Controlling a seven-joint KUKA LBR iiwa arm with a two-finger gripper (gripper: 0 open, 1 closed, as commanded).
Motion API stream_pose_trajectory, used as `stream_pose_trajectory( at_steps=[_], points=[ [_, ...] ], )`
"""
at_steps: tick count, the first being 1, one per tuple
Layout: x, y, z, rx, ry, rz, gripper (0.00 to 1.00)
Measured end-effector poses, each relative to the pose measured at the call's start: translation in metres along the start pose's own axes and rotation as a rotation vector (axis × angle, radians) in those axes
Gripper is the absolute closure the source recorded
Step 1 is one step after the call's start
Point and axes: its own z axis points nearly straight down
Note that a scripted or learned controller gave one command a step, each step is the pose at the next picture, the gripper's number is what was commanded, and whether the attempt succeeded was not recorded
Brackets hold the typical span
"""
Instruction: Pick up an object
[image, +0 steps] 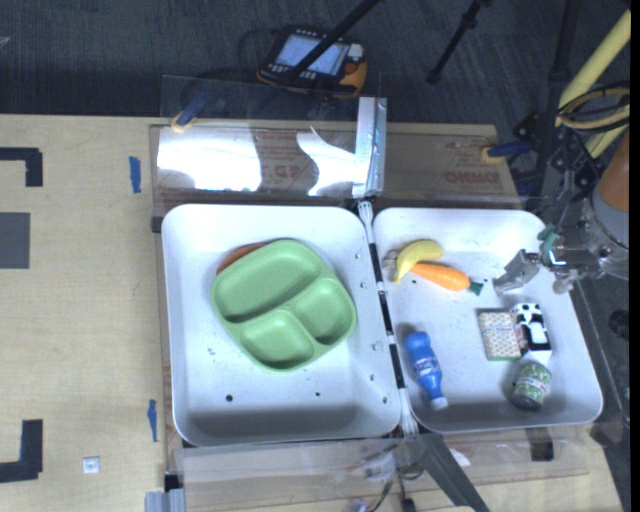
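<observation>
End effector, grip state indiscernible, nothing held. Carrot at its 9 o'clock: light, rigid, slick; you grasp mid-body.

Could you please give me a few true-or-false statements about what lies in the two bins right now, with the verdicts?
1. The green divided plate lies in the left bin. True.
2. The blue bottle lies in the left bin. False: it lies in the right bin.
3. The banana and the carrot lie next to each other. True.
4. The gripper holds the carrot. False: the carrot lies on the bin floor, left of the gripper.
5. The green plate is stacked on the banana. False: they are in separate bins.
</observation>
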Motion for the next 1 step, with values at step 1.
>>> stream_pose_trajectory(
  at_steps=[1],
  points=[
    [0.0158, 0.1034, 0.1476, -0.006, -0.002, -0.076, 0.0]
  ],
)
